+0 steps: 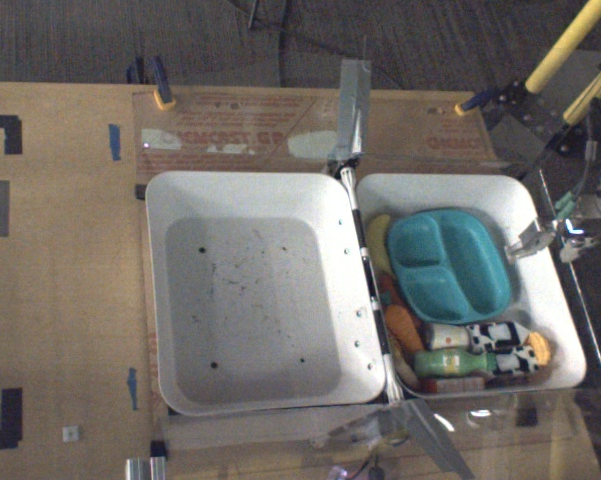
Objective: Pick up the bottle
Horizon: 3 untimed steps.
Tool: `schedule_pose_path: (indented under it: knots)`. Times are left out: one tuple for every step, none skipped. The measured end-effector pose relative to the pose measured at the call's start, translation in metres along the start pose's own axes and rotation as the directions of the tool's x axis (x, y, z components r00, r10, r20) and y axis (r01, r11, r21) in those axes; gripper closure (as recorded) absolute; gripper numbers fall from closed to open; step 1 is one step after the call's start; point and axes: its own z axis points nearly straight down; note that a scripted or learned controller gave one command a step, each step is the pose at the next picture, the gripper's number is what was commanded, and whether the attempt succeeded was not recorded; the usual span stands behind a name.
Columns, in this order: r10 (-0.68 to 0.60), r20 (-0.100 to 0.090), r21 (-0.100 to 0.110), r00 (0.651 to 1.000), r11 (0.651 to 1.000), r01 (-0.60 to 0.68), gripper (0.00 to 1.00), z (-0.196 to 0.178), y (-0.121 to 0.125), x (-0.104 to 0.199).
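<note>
A green bottle (458, 363) lies on its side along the front wall of the right bin (540, 208). It is packed between a small pale bottle-shaped toy (447, 337) and the bin's rim. My gripper (552, 234) hangs over the right bin's right wall, up and to the right of the bottle and well apart from it. It is small and partly blurred at the view's edge. Nothing shows in its grasp.
A teal divided plate (448, 265) takes up the middle of the right bin. A yellow banana (378, 240), an orange carrot (403, 328) and a black-and-white cow toy (504, 337) crowd around it. The left bin (180, 198) has a speckled floor.
</note>
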Motion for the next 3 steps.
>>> schedule_pose_path:
  knots:
    - [0.094,-0.007,-0.005,0.996,0.996,-0.094,0.00,0.140,0.027,-0.007]
    - [0.086,0.002,-0.011,0.996,0.996,-0.086,0.00,0.147,0.062,0.004]
    - [0.141,0.018,-0.042,0.990,0.989,-0.140,0.00,0.137,0.048,0.063]
